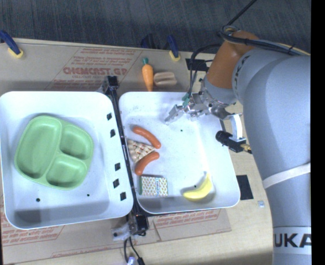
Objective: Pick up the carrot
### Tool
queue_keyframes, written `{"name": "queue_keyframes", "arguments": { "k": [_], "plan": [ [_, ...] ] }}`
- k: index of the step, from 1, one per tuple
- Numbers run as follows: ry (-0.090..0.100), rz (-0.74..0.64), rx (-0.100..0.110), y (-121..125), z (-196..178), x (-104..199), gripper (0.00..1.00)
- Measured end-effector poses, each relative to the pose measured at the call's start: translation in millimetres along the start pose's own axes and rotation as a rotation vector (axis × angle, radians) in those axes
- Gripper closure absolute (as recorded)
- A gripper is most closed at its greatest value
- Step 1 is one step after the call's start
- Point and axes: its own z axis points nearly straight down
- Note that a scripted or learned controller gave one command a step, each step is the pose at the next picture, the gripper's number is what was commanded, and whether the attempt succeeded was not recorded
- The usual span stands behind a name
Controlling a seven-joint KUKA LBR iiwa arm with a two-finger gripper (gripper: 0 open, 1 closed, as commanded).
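The carrot (147, 77) lies outside both bins, on the worktop (85, 65) just behind the right bin (220, 164), upright in my view with its green top away from me and a small bun (164, 79) right beside it. My gripper (176, 112) hangs over the back of that bin, nothing between the jaws; whether they're spread or closed I can't tell from here. I'd clear the bin's back rim first, then come down on the carrot's middle, jaws across its width, keeping off the bun.
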Motion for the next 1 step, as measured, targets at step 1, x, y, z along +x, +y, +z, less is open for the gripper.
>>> {"name": "queue_keyframes", "arguments": {
  "k": [1],
  "plan": [
    [0.000, -0.005, 0.001, 0.6, -10.6, 0.6, 1.00]
  ]
}}
